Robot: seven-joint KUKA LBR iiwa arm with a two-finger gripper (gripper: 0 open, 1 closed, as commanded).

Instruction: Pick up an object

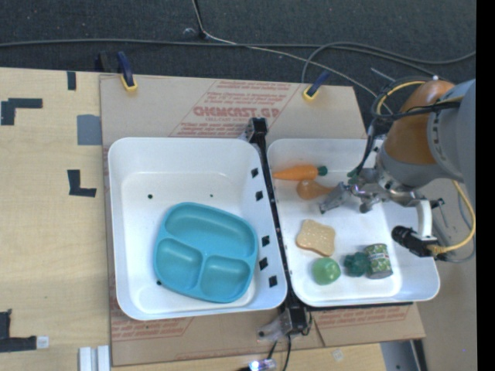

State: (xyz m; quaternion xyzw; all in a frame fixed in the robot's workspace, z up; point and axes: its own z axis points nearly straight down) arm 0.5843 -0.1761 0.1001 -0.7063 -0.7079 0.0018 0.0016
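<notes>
arm: you see the grey arm [433, 141] reaching in from the right, its orange band above the right bin's [340, 149] far side.
gripper: your gripper [334, 202] sits low over the right bin, just right of the carrot; jaws look spread apart, nothing between them.
carrot: the orange carrot [298, 173] (green tip pointing right) lies near the bin's far left corner, a pale orange piece [310, 189] just below it.
other items: you have a bread slice [315, 237] mid-bin, a green ball [326, 270], a dark teal lump [356, 264] and a small green can [377, 259] along the near side.
left bin: your left bin [128, 161] holds a blue divided tray [205, 252].
</notes>
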